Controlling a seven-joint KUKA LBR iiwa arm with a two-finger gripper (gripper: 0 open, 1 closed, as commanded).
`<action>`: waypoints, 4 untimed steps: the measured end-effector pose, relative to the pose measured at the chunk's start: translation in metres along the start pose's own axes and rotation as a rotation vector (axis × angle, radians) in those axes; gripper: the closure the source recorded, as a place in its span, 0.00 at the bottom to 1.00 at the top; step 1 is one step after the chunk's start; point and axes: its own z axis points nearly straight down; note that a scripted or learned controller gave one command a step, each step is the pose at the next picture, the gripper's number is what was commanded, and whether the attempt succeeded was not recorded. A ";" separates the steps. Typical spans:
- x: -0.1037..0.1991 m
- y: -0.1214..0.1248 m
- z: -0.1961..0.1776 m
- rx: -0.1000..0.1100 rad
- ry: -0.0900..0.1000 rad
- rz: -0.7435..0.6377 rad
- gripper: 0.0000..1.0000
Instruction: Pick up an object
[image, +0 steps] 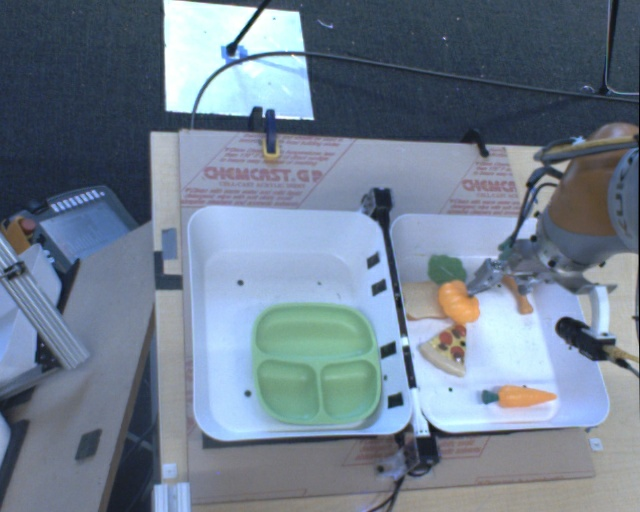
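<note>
Gripper (484, 278) just right of orange toy (457, 301), right bin (580, 400).

Two shallow white plastic bins (215, 330) (575, 395), one green three-compartment plastic tray (317, 362), one toy pizza slice (447, 348), one orange toy carrot (520, 397), one orange toy pepper (457, 300), one green leafy toy (446, 268).

Pale wood surface (165, 300), covered by a printed cardboard sheet (300, 170). Two shallow white bins on the sheet, side by side and touching: right bin (590, 405) directly beneath the claw (480, 279), left bin (215, 250) well off to the claw's left.
</note>
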 end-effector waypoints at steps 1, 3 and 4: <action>-0.001 0.002 -0.014 -0.007 -0.002 0.000 1.00; -0.006 0.007 -0.078 -0.005 -0.001 -0.003 1.00; 0.050 -0.012 -0.086 -0.002 0.001 -0.007 1.00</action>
